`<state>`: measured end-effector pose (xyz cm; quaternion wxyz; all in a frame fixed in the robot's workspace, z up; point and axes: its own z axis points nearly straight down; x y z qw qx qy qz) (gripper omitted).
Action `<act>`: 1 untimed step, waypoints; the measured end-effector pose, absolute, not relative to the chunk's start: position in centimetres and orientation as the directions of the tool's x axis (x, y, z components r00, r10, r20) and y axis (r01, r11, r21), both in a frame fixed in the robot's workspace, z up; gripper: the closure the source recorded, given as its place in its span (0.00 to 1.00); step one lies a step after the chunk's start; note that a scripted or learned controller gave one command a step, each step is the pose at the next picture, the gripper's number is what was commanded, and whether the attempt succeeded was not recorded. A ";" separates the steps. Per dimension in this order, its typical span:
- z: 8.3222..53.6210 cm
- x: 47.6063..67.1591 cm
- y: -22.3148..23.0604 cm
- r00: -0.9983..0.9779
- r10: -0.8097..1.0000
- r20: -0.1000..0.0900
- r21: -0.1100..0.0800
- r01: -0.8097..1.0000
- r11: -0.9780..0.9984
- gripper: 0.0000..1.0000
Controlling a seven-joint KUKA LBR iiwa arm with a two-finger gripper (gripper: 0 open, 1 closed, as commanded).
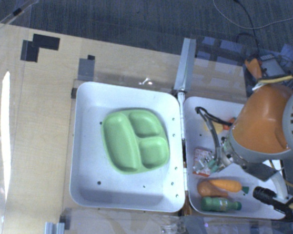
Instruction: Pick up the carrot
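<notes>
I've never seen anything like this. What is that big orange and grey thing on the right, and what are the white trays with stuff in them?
You are looking down at a slant from one fixed camera above a wooden bench. The big grey and orange shape is a robot arm reaching in from the right. Its wrist hangs over the right white bin, covering its hand, so I cannot tell whether it holds anything. In that bin lie a carrot, which the arm is meant to pick up, a green bottle just in front of it, and a small printed packet. The left white bin holds a green divided plate with three compartments.
</notes>
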<state>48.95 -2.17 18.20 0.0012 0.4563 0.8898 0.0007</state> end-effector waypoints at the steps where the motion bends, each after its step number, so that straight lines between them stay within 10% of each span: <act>1: 18.2 48.9 5.2 -0.698 0.716 -0.001 0.001 0.716 0.698 1.00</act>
